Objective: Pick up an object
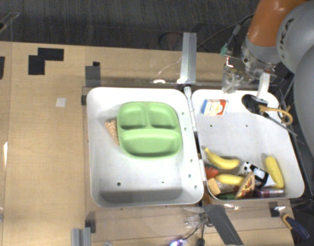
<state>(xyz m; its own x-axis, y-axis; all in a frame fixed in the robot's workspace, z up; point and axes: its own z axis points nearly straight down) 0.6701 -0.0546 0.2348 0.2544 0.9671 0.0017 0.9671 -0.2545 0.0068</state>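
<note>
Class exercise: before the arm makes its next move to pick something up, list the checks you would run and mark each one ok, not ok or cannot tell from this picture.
1. Objects available: bananas, corn cob and small carton lie in the right bin: ok.
2. End effector above that bin's far edge: ok.
3. Fingers ready to grasp: cannot tell.
4. Carton stands apart from other items: ok.
5. Near-corner pile is uncluttered: not ok, items touch.
6. Green tray sits in the left bin, out of the way: ok.

The bins (146,188) look like smooth white plastic, the green tray (148,128) matt plastic, the bench (39,152) pale wood-grain, and the divider post (188,58) brushed metal.
</note>
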